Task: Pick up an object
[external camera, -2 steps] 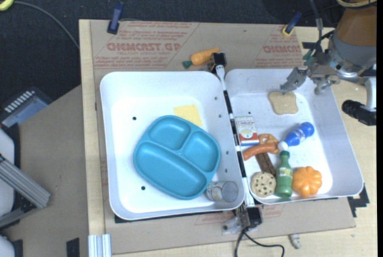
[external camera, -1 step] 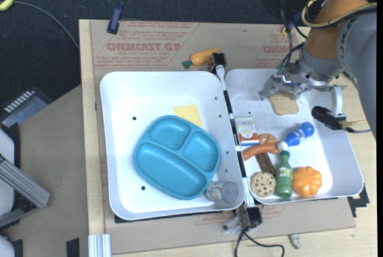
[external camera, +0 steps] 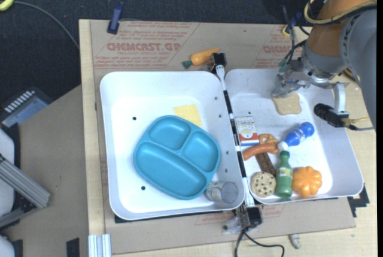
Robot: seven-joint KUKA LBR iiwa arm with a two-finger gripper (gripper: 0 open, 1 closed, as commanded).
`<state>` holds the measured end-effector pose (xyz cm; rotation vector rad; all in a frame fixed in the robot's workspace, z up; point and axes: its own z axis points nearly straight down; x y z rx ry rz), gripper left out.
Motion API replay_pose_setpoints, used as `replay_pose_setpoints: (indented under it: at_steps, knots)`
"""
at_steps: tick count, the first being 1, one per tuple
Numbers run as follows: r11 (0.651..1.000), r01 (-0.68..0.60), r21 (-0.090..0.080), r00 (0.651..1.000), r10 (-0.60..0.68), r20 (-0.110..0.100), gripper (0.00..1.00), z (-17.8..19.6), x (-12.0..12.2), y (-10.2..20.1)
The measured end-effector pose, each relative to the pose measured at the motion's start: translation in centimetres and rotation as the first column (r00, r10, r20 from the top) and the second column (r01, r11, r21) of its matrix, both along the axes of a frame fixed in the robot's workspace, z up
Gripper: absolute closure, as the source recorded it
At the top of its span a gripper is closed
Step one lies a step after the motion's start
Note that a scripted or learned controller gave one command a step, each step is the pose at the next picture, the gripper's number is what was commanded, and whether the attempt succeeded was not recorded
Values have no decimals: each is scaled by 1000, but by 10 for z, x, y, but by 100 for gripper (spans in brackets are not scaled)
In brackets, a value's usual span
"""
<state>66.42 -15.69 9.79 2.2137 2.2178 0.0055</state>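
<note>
Here's the grey arm with its orange band reaching in from the right, and the two-finger gripper sits low over the far end of the right-hand shallow white bin. Directly beneath it lies a flat tan slice of toy bread, looking like the likeliest target, just touching or just under the tool; whether it's actually caught, I cannot tell, and whether that hand is spread or closed I cannot tell either from this slanted angle.

Nearer the camera there's a crowd: a blue and white toy bottle, an orange plastic pumpkin, a small green bottle, a round speckled cookie. The left-hand white bin carries a blue divided plastic plate and a pale yellow square of toy cheese.

To do this well, I'd judge: a thin flat piece wants the tool right down at the bin floor, centred across the narrow width, then a slow straight lift, since it may slip
</note>
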Motion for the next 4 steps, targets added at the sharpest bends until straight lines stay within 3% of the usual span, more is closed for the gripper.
replay_pose_setpoints:
  at_steps: [1,2,3,4]
  knots:
    - [1000,0,0,1000,0,-1,0,0,0,0]
    - [1000,2,1,1000,-2,-5,0,-11,-50,-13]
    - [1000,1,2,1000,-1,-4,0,-11,4,-5]
    - [1000,2,1,1000,-2,-4,0,-11,-55,-13]
